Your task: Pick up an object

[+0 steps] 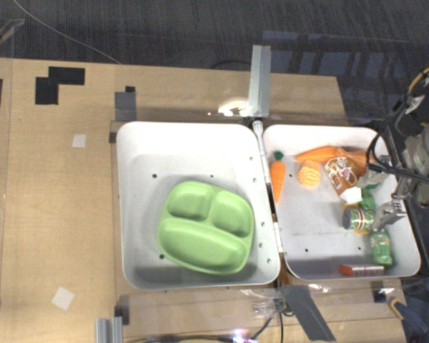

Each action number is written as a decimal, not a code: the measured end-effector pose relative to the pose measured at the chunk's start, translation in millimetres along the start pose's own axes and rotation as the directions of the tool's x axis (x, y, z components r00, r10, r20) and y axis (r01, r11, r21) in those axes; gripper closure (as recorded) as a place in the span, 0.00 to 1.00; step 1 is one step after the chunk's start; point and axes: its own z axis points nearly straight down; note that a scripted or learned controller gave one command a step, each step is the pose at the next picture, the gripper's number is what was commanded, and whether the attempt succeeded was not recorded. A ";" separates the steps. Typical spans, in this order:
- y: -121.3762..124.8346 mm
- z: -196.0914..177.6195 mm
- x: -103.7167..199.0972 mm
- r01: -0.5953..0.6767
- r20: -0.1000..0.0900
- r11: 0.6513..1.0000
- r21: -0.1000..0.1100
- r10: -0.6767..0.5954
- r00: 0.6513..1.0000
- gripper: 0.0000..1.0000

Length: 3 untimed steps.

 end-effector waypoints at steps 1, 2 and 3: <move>-17.0 153.2 -3.9 0.197 0.001 0.980 0.000 -0.197 0.980 0.00; -10.6 161.4 -93.6 0.318 0.006 0.948 0.001 -0.318 0.948 0.00; 11.3 159.9 -68.5 0.515 0.007 0.857 0.004 -0.515 0.857 0.00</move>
